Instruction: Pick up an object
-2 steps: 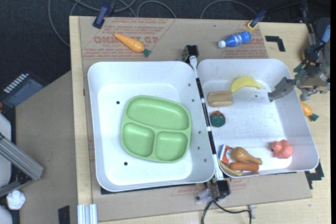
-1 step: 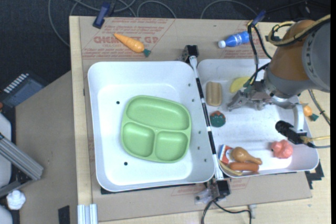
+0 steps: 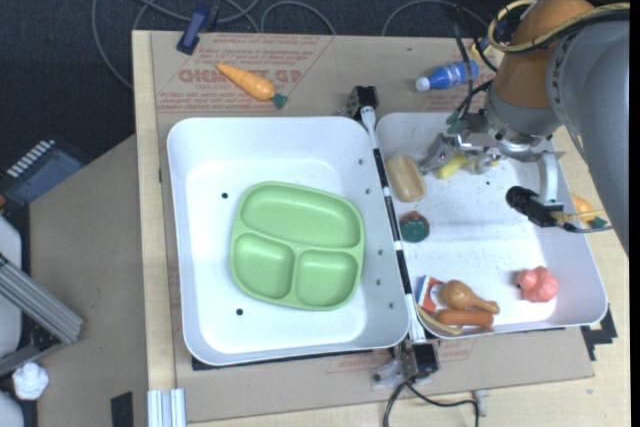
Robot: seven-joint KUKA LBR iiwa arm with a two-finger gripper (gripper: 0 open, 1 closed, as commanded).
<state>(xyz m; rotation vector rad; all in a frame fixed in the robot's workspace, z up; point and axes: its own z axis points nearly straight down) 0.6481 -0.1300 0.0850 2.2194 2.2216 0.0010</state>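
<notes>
Gripper [image 3: 468, 147] state can't tell; it hovers near tan bread-roll toy [image 3: 405, 178]; descend centred over it, avoiding white bin wall [image 3: 385, 177].

Light falls bright and even on the two white bins — the left bin [image 3: 200, 215] reads almost pure white, with detail washed out along its floor and rim. The green tray [image 3: 297, 245] inside it shows soft highlights on its raised dividers and only a faint shadow at its edges, which suggests diffuse light from above. The floor [image 3: 80, 5] beyond the counter [image 3: 160, 95], above and left of the tray, sinks into dark blue-black. To the right of the tray the arm [image 3: 590, 75] looks soft and slightly blurred, while small things in the right bin [image 3: 500, 215] cast short, pale shadows. The picture is mildly grainy throughout.
</notes>
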